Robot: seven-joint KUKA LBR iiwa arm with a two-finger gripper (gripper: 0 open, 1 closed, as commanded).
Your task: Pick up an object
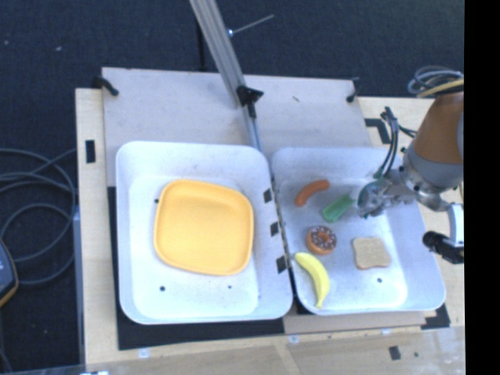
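Dark cables are seen lying on the floor at the far left, off the bench. A pale wooden bench is seen next, and two shallow white bins are set on it side by side. In the left white bin a square yellow plastic plate is laid flat, near the middle. A long silver metal pole is seen slanting down from the top to the place where the two bins meet. In the right white bin five small toy foods are kept. A yellow toy banana is laid at the near left corner of this bin. An orange toy sausage is placed further back. A round toy doughnut with brown and orange rings is found between the sausage and the banana. A small green block is set just to the right of the sausage. A tan toy slice of bread is laid to the right of the doughnut. The two-finger gripper is held low over the right bin, just beside the green block on its right. Nothing can be seen held in it, and it cannot be told if it is open or closed. The grey arm with the orange band is seen coming in from the right.
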